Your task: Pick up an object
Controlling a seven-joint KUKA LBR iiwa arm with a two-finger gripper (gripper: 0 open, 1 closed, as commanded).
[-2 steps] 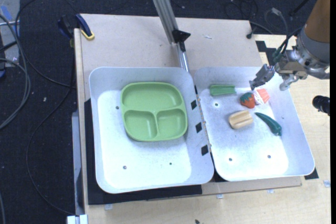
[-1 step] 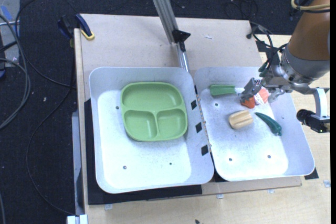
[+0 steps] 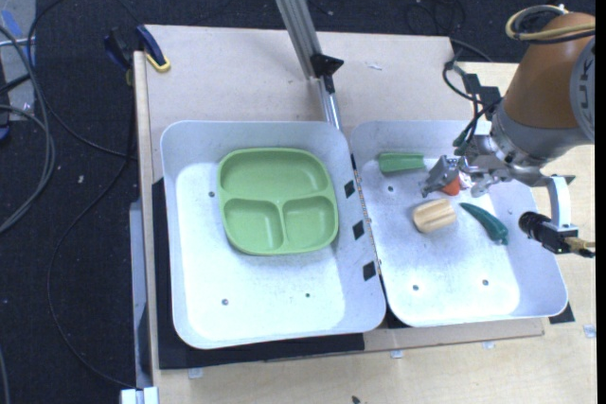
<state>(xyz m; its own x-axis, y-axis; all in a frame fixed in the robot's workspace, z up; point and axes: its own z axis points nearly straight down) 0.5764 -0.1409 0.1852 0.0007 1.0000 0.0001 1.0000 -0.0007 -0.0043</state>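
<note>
The right bin (image 3: 454,289) holds a tan wooden cylinder (image 3: 434,216) near its middle, a green block (image 3: 401,163) at the back left, and a dark green curved piece (image 3: 486,222) to the right. A small red-orange object (image 3: 452,185) lies just behind the cylinder. My gripper (image 3: 443,179) reaches in from the right and hangs right over the red-orange object, just above the cylinder. Whether anything sits between its fingers is unclear.
The left bin (image 3: 189,279) holds a green three-compartment plate (image 3: 278,201). A slanted metal pole (image 3: 295,5) comes down to the back edge between the bins. A cable and black fitting (image 3: 544,229) hang at the right bin's right side.
</note>
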